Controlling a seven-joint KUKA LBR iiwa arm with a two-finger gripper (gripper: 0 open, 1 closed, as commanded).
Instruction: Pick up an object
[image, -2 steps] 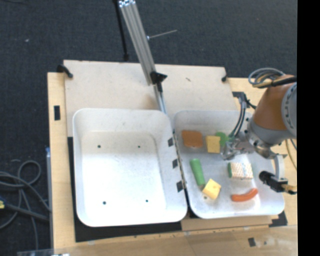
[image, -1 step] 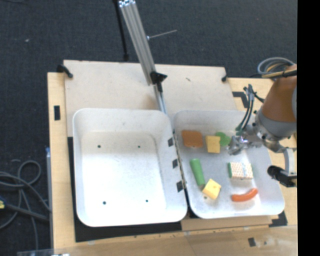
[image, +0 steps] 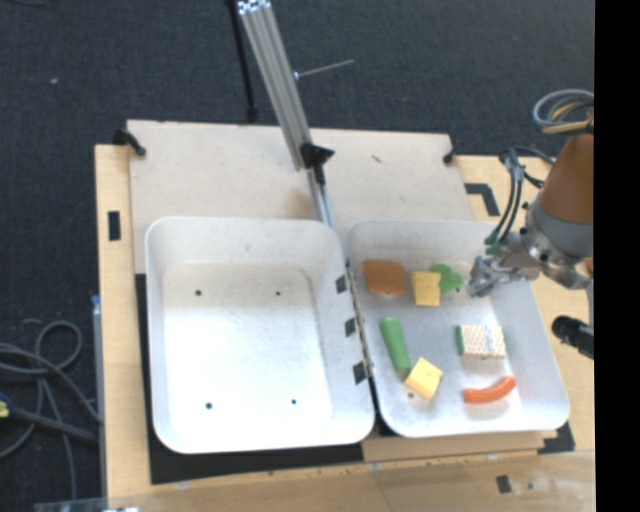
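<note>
claw (image: 478, 280) by green piece (image: 447, 277) | grip state unclear | arm (image: 566, 200) cropped right

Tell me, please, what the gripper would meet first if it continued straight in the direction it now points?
Probably the small green piece: the gripper points toward the view's left, low over the right bin. Height is hard to judge.

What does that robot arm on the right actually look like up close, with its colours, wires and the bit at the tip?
The arm has an orange-brown band above a grey wrist. Dark cables loop along its side, and a pale coiled hose sits above. Its end effector is a small grey metal piece.
</note>
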